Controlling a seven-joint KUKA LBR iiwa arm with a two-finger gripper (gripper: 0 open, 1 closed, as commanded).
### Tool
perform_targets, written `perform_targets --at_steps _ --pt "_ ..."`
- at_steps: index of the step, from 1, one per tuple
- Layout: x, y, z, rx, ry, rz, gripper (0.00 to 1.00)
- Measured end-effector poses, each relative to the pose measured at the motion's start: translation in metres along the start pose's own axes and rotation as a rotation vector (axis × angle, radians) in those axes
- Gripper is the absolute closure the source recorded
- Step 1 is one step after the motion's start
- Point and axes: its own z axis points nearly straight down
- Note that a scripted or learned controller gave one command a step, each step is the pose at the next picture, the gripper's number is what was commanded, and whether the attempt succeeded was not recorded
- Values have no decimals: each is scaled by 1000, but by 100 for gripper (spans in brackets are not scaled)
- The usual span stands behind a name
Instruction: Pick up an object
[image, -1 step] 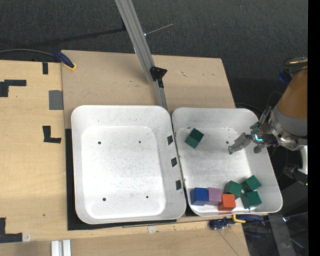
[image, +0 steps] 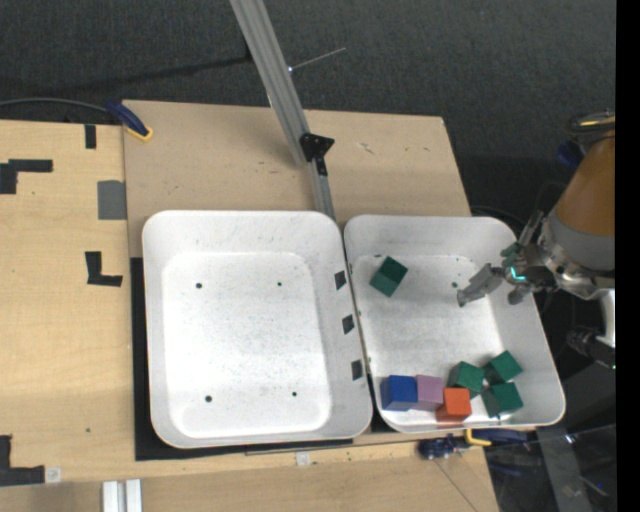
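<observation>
Your easiest target is the lone green cube (image: 388, 276), sitting in the upper left part of the right bin (image: 452, 232), well apart from everything else. It looks like a small rigid block, probably light, with flat faces that should grip well; take it across two opposite sides. It has no real long axis, but it sits turned at an angle to the bin walls, so you would need to rotate the wrist to match its faces.

Along the near wall lies a cluster: a blue cube (image: 400, 390), a purple cube (image: 430, 390), an orange cube (image: 456, 402) and three green blocks (image: 486, 380), touching or just beside one another, leaving little room for fingers.

The gripper (image: 480, 285) hangs over the bin's right side, near the right wall, holding nothing; whether it is spread or closed, you cannot tell. The left bin (image: 160, 240) lies alongside.
</observation>
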Motion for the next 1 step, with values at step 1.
perform_targets --at_steps 1 --pt "-2 -5 45 4 0 1 0"
